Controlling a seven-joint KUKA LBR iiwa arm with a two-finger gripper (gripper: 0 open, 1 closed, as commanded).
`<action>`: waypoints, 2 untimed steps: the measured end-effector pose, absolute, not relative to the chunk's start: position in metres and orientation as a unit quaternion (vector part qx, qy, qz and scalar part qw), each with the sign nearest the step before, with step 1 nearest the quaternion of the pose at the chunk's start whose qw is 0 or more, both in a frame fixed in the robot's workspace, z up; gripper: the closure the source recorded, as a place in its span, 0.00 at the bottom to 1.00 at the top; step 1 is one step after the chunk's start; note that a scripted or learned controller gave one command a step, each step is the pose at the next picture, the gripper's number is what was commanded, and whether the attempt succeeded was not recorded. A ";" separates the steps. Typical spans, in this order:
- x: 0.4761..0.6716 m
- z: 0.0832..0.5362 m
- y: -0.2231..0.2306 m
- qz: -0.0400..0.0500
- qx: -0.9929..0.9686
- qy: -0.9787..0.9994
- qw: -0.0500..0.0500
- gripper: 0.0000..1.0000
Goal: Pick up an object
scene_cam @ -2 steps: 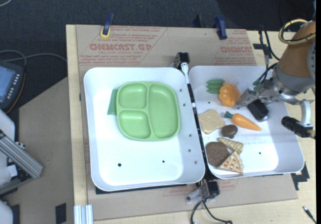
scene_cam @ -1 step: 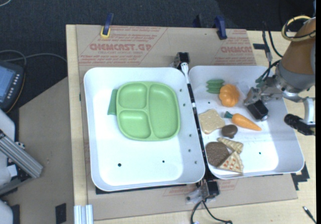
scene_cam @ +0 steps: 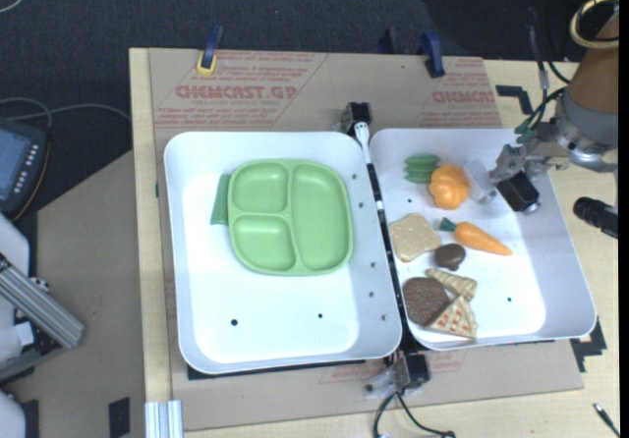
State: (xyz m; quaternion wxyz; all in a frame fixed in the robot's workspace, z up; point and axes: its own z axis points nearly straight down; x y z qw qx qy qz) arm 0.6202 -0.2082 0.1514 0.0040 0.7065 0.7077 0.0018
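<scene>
The right bin (scene_cam: 550, 269) holds several toy foods. A green pod (scene_cam: 421, 167) and an orange pepper (scene_cam: 449, 186) lie at its far side. A carrot (scene_cam: 482, 238), a bread slice (scene_cam: 414, 237) and a small brown round piece (scene_cam: 449, 255) sit in the middle. A cracker wedge (scene_cam: 453, 282), a dark brown cookie (scene_cam: 426, 300) and a pizza slice (scene_cam: 454, 319) lie at the near side. My gripper (scene_cam: 494, 181) hangs over the bin's far right part, just right of the orange pepper and above the carrot. Nothing shows between its fingers.
The left bin (scene_cam: 197, 308) carries a green divided plate (scene_cam: 290, 216) in its middle. A black divider with clips (scene_cam: 369, 181) runs between the bins. Blue clamps (scene_cam: 430, 53) hold the cardboard base at the back. The arm's orange band (scene_cam: 600, 82) is at the right edge.
</scene>
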 end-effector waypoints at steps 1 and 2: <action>0.619 0.196 -0.206 0.001 0.707 0.708 0.003 1.00; 0.620 0.227 -0.206 0.001 0.707 0.707 0.003 1.00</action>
